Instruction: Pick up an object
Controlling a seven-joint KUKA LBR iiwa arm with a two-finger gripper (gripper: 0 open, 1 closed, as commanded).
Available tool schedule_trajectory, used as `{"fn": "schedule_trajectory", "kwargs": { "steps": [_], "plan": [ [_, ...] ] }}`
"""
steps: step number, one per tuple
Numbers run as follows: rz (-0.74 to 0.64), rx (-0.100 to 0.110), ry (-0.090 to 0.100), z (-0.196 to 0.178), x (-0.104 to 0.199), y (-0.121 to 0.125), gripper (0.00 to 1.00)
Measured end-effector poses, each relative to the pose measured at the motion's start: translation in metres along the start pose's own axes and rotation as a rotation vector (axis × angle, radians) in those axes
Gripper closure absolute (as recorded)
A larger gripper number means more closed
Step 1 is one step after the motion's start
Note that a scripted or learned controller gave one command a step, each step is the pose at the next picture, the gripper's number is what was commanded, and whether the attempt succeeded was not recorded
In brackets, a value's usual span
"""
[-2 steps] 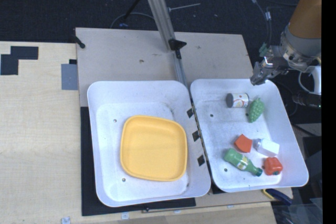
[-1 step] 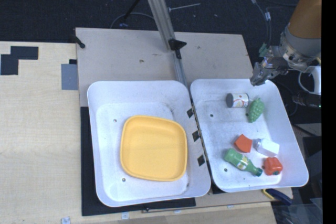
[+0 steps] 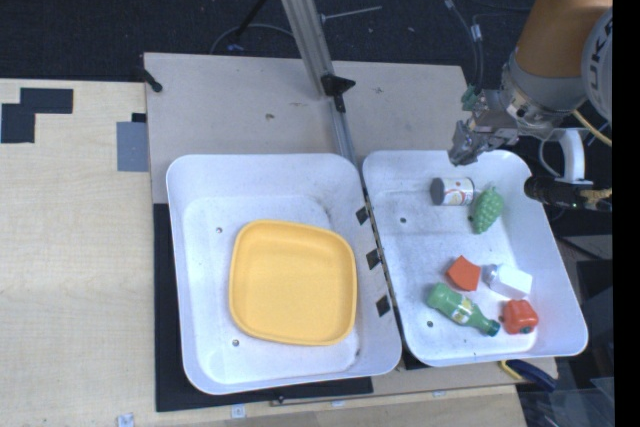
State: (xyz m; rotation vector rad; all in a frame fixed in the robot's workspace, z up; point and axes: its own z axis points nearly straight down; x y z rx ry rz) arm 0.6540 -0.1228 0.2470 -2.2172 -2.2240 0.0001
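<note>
Nearest the camera in the right bin [image 3: 560, 340] lie a green bottle [image 3: 461, 308] and red blocks, while the gripper [image 3: 466, 147] hovers over its far rim, grip unreadable and nothing visibly held, so reaching is underway; next, descend onto the small jar [image 3: 453, 191].

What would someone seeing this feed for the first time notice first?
Most likely the large yellow square plastic plate, lying flat in the left white bin. Next, the cluster of small items in the right white bin: a green plastic bottle, an orange block and a green bumpy toy. The gripper hangs over that bin's far edge.
</note>
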Motion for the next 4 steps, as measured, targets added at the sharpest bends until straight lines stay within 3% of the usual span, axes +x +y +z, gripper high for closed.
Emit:
{"fn": "schedule_trajectory", "kwargs": {
  "steps": [4],
  "plan": [
    [-0.001, 0.000, 0.000, -0.009, 0.207, -0.016, 1.00]
  ]
}}
